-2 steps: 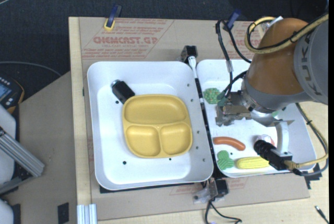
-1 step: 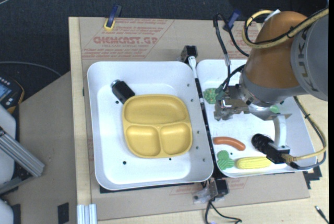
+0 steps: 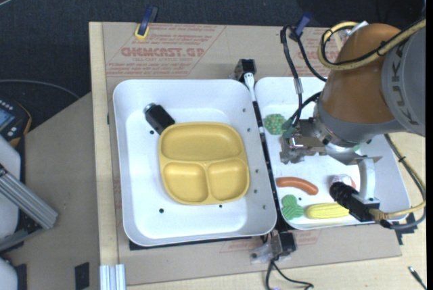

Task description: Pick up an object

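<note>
In the right bin [image 3: 400,195], my gripper [image 3: 292,149] hangs low at the left side, under the grey and orange arm. A round green item [image 3: 275,123] lies just above and left of it. A red sausage [image 3: 297,184] lies just below it. Near the front edge lies a yellow corn cob [image 3: 328,211] with a green leaf end [image 3: 290,205]. A small red and white item [image 3: 340,180] peeks out to the right of the sausage, partly hidden by the arm. I see nothing held in the gripper.
The left bin [image 3: 128,167] holds a yellow divided plate [image 3: 203,161] in its middle and a short black cylinder [image 3: 157,117] at its back left. The arm covers much of the right bin's back and right side.
</note>
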`<state>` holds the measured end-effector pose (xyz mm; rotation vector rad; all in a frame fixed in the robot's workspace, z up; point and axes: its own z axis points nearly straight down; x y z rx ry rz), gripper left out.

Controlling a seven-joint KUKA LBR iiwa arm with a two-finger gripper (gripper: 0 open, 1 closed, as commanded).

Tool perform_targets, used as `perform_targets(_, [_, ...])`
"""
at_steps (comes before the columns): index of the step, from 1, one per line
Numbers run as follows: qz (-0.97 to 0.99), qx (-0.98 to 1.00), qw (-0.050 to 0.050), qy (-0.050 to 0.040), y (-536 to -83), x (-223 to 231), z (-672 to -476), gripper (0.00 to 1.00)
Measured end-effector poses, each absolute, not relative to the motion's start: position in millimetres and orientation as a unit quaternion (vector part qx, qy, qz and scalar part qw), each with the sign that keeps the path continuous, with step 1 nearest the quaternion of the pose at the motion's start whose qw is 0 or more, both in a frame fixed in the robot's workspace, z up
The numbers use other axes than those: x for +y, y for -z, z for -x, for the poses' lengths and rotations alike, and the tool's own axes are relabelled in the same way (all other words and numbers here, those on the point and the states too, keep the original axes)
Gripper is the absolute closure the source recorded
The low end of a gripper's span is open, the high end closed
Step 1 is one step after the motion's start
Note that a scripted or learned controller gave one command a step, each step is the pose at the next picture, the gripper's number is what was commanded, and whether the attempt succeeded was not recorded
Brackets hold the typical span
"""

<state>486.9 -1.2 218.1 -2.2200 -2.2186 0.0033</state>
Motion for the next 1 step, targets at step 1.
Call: perform_targets(1, [0.707,-0.707,-0.001,0.0008,-225.4,-1.8,-504.8,1.00])
